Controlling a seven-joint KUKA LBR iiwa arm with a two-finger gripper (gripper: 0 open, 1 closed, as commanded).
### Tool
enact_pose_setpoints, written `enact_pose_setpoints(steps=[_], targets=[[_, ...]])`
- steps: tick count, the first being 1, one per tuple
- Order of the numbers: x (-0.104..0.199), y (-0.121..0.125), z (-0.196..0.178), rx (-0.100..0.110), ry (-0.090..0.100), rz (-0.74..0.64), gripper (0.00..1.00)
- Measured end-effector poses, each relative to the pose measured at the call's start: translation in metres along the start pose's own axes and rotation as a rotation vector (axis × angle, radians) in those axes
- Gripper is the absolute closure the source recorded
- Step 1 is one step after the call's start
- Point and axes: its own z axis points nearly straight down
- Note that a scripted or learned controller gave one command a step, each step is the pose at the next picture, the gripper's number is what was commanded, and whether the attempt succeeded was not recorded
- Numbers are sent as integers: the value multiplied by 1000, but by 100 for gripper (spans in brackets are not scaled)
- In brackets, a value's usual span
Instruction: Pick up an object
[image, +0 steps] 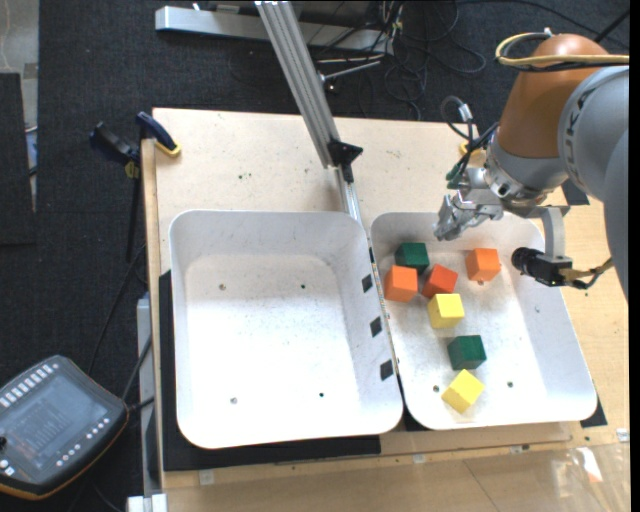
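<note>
Two shallow white bins sit side by side on the pale wooden counter (250, 150). The left bin (200, 250), mid-frame, has a speckled, matte plastic floor. The right bin (560, 370) holds seven small cubes: a dark green cube (412, 256), an orange cube (402, 283) and a red cube (440, 281) clustered touching at its upper left, another orange cube (483, 264) apart to their right, then a yellow cube (446, 309), a second green cube (466, 351) and a second yellow cube (462, 390) trailing toward lower frame. The metallic end effector (447, 229) hovers just above the dark green cube; whether it is spread or pressed together I cannot tell. No legible writing shows.
</note>
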Motion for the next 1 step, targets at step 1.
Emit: enact_pose_setpoints(steps=[1], targets=[[-1, 8, -63, -3, -1, 0, 100]])
